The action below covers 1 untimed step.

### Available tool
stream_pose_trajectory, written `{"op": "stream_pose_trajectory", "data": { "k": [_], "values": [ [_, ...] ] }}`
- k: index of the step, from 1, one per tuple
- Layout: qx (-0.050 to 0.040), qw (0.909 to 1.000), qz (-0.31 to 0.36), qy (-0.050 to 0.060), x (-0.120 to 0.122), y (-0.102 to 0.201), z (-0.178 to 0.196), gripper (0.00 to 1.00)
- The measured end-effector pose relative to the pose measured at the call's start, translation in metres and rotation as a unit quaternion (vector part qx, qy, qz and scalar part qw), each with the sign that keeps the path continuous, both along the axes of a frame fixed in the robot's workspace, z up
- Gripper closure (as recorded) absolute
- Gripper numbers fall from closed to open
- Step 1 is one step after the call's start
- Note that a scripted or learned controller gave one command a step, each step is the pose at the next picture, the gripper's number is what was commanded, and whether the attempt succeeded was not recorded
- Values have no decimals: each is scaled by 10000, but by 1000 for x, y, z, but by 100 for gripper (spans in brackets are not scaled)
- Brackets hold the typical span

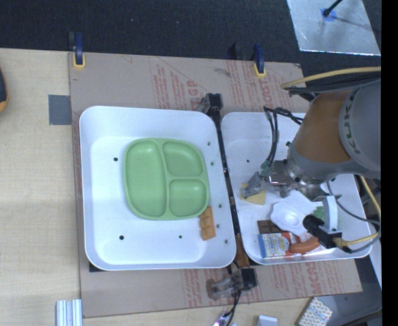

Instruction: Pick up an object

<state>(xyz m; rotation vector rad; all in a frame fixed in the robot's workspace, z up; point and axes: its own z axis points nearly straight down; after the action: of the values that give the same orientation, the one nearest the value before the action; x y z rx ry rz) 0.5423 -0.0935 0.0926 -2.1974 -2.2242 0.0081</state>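
The end effector [259, 183] hangs low in the right bin [243, 131], its state impossible to tell. A yellow piece [256, 197] lies just below it; a green plate [165, 178] sits well to its left.

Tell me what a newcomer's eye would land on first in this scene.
A green divided plate sits in the middle of the left bin, with a small brown biscuit just off its lower right edge. The grey and orange arm reaches over the right bin, its gripper low above a yellowish piece. Packets and a white lump crowd that bin's near side.
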Motion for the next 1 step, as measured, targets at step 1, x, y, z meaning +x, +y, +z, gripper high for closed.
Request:
{"op": "stream_pose_trajectory", "data": {
  "k": [1],
  "values": [
    [-25, 10000, -50, -14, -71, -20, -2, 0]
  ]
}}
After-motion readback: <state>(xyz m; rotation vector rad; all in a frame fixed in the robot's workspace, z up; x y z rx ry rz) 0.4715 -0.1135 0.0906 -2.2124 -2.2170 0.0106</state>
